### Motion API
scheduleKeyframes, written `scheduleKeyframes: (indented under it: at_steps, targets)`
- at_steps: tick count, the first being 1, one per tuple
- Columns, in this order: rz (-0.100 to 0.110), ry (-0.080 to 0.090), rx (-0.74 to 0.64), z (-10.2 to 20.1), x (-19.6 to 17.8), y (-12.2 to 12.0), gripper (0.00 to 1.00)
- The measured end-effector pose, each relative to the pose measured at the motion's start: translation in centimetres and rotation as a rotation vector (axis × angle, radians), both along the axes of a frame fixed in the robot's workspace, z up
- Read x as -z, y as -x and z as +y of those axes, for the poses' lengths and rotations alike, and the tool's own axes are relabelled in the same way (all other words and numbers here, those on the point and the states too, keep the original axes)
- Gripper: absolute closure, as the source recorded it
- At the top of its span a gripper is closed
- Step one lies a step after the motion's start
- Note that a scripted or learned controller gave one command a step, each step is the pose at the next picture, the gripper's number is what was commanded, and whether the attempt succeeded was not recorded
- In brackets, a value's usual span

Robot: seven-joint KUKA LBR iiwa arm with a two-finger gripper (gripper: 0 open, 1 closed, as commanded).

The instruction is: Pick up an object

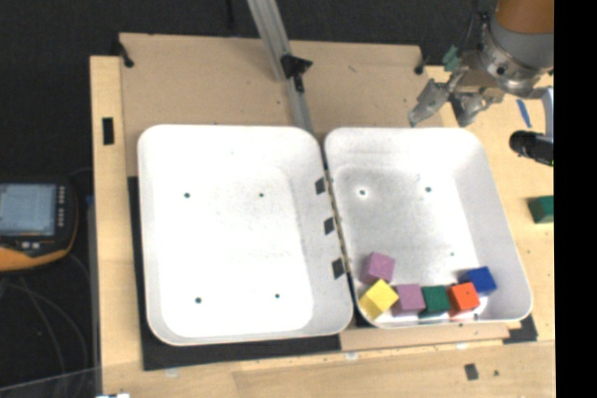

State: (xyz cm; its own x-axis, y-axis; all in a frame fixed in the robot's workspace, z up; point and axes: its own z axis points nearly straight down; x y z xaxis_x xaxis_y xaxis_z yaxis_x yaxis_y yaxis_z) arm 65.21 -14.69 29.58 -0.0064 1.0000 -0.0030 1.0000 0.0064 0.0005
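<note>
the grey two-finger claw [446, 102] hangs above the far rim of the right shallow white plastic bin [485, 172], fingers spread apart and holding nothing. the small coloured blocks crowd the bin's near edge, well apart from it. the purple cube [378, 267] stands a little clear of its neighbours, so aim there: centre over it, descend straight, close squarely on opposite faces.

The counter [104, 228] is pale wood. A tan board [205, 79] lies on its far part, and two shallow white bins rest side by side: the left bin [233, 137] and the right bin [466, 149], touching along their inner edges.
</note>
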Motion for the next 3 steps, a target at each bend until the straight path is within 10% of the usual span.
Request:
scheduleKeyframes:
  at_steps: [1,2,3]
  targets:
    - [0.010,-0.006,0.000,6.9,8.1,5.6,0.00]
    - [0.009,-0.001,0.014,1.0,13.5,13.9,0.00]
    - [-0.001,-0.004,0.004,5.4,19.3,14.9,0.00]
